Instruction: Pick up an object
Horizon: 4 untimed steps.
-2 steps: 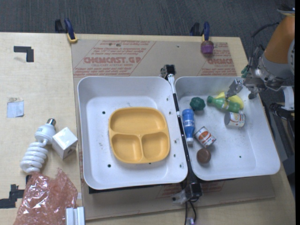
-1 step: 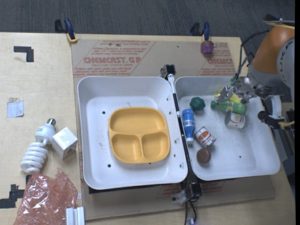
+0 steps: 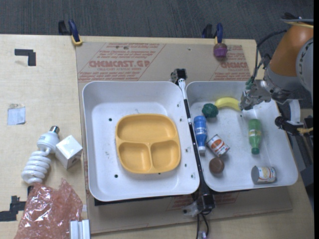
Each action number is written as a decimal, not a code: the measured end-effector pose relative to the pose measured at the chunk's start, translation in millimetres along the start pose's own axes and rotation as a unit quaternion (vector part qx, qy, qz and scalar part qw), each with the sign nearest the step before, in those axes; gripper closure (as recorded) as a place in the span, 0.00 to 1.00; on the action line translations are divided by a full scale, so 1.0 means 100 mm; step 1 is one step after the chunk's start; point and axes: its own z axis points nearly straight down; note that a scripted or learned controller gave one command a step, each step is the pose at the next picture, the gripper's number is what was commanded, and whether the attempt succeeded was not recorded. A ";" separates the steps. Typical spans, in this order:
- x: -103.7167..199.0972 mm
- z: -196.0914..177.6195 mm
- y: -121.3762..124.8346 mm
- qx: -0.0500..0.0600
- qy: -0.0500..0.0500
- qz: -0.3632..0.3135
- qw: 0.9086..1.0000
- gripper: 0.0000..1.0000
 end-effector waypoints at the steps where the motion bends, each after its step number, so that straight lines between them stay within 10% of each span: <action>1: 0.00 0.00 0.00 0.000 0.000 0.000 1.000 0.00; 2: 0.03 0.18 -0.61 0.009 0.002 0.002 1.000 0.00; 3: 0.03 0.08 -0.60 0.008 0.001 0.003 1.000 1.00; 4: 0.61 -0.93 -0.85 0.009 0.002 0.001 1.000 1.00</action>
